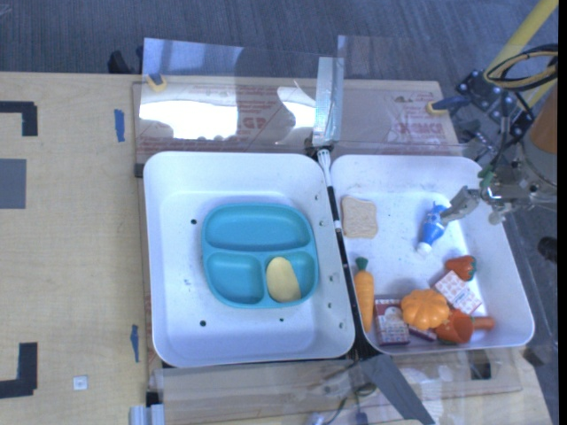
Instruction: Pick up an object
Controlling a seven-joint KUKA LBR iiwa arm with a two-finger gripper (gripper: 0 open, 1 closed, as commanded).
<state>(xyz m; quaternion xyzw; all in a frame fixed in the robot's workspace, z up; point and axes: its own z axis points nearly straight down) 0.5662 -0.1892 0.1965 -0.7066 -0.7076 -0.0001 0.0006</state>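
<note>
My gripper [468,204] hangs over the right bin's [403,173] far right side, reaching in from the right. Just to its lower left lies a small blue bottle with a white cap [431,227], close to the gripper tip; I cannot tell whether they touch. A slice of toast [359,217] lies at the bin's left wall. Along the near side are a carrot [364,296], an orange pumpkin [424,308], a red pepper [461,266], a red-and-white box [458,292] and a small carton [391,321].
The left bin [168,237] holds a blue divided plate [257,228] with a yellow lemon-like piece [283,279] in its near right compartment. Clear plastic screens [232,91] stand behind both bins. Cables and a yellow hose [518,38] hang at the far right.
</note>
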